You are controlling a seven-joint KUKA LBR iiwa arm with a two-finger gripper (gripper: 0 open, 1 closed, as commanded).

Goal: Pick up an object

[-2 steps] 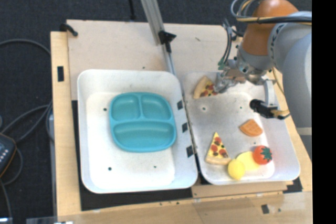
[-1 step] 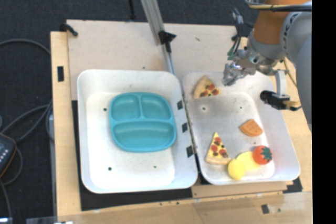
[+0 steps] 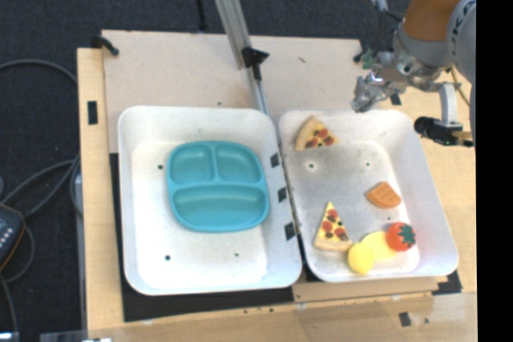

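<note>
Yellow plastic lemon (image 3: 362,255) and red toy tomato (image 3: 400,236) sit touching in the right white bin's (image 3: 425,172) near corner.
Two toy pizza slices (image 3: 332,227) (image 3: 314,134) and an orange waffle piece (image 3: 383,195) share that bin; the silver two-finger gripper (image 3: 368,92) hangs above its far rim, grasping nothing, finger spread impossible to judge.

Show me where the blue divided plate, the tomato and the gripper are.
blue divided plate (image 3: 217,187): camera view, on its middle ridge.
tomato (image 3: 400,236): camera view, on its red body.
gripper (image 3: 367,100): camera view, at its fingertips.
</note>
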